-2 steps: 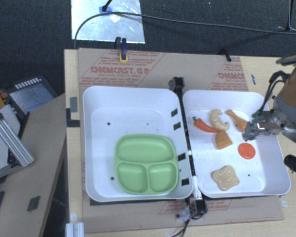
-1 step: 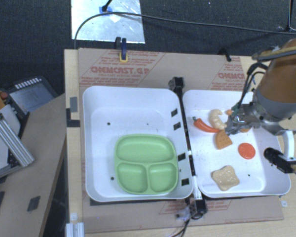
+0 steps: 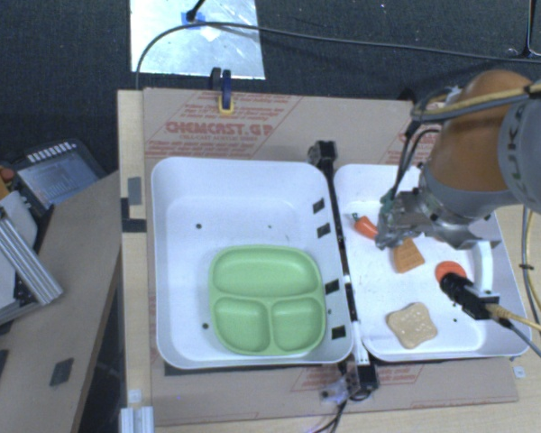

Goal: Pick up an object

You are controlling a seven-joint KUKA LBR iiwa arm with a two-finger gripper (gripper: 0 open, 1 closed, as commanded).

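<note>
My gripper (image 3: 394, 231) hangs low over the back left part of the right bin (image 3: 496, 345). A small orange carrot-like piece (image 3: 365, 226) lies just to its left. An orange-brown block (image 3: 408, 258) sits right below the gripper, close to its tip or touching it. A red-orange round piece (image 3: 449, 270) lies further right. Near the bin's front lies a tan waffle-like cracker (image 3: 412, 325). I see nothing held by the gripper.
The left bin (image 3: 180, 197) holds a green divided plate (image 3: 266, 298) in its front half. A black divider with clips (image 3: 335, 242) runs between the two bins. The grey arm (image 3: 487, 152) comes in from the right above the right bin.
</note>
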